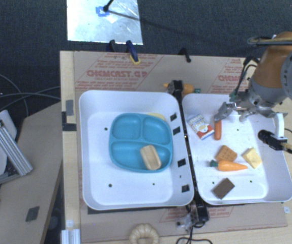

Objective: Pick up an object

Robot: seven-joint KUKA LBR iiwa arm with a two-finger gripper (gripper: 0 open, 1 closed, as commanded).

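Observation:
In the right bin (278,187) my gripper (232,114) hovers over the far part, open, with nothing between its fingers. Just below its left finger lies a small red sausage (217,130), next to a white packet with red and blue print (199,125). Nearer the front lie a square cracker (226,153), an orange carrot (231,165), a pale yellow cheese wedge (252,157) and a brown block (223,188).
The left bin (92,187) holds a blue divided plate (130,136) with a bread roll (151,157) in its front compartment and a yellow thing (158,117) at its far rim. An orange item (187,89) sits behind the divider between the bins.

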